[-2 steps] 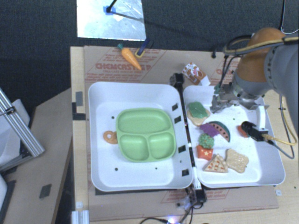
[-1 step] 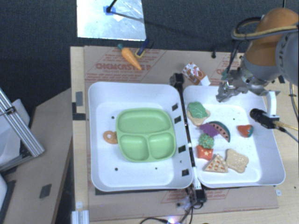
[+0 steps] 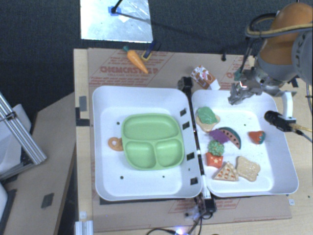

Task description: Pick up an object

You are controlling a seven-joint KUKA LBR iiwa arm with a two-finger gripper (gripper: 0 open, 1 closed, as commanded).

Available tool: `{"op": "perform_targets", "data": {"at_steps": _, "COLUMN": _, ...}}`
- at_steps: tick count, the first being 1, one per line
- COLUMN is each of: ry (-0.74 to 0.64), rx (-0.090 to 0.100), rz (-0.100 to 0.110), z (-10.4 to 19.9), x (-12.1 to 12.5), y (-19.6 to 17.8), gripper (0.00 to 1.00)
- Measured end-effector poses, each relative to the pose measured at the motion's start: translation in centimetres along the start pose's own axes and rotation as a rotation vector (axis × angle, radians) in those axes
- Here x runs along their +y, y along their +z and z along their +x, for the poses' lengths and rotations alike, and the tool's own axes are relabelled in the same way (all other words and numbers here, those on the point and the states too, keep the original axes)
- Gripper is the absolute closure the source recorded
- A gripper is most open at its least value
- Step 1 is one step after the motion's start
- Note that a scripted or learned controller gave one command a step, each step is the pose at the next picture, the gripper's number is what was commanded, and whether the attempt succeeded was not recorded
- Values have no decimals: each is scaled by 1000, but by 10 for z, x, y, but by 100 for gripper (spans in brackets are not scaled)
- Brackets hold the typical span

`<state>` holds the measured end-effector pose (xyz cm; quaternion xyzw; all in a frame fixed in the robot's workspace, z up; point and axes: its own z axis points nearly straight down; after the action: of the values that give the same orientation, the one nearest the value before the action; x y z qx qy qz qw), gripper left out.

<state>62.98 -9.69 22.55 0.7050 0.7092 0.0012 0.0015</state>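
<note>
Two "CHEMCAST" prints on cardboard (image 3: 161,65)

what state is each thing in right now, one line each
gripper: over the right bin's far edge, nothing seen in it
green tray: flat in left bin, upright
pretzel: flat, beside the tray
watermelon slice: lying flat
toast: lying flat
carrot: outside the bins, on cardboard

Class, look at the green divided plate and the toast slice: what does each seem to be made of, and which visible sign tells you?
Green divided plate: probably moulded plastic, smooth with a soft sheen, judging by its uniform colour and rounded compartments. Toast slice: apparently a plastic or rubber toy, matte tan with a darker crust edge; the material stays uncertain.
</note>
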Motion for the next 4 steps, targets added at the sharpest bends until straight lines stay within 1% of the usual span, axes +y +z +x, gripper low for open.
{"op": "perform_targets", "data": {"at_steps": 1, "ry": 1, "rx": 2, "rz": 7, "z": 26, "x": -48, "y": 10, "gripper": 100}}
{"op": "perform_targets", "data": {"at_steps": 2, "ry": 0, "rx": 1, "rz": 5, "z": 45, "x": -86, "y": 1, "gripper": 100}}
{"op": "perform_targets", "data": {"at_steps": 3, "ry": 5, "rx": 2, "rz": 7, "z": 62, "x": -133, "y": 11, "gripper": 100}}
{"op": "perform_targets", "data": {"at_steps": 4, "ry": 0, "rx": 1, "rz": 3, "z": 74, "x": -135, "y": 5, "gripper": 100}}
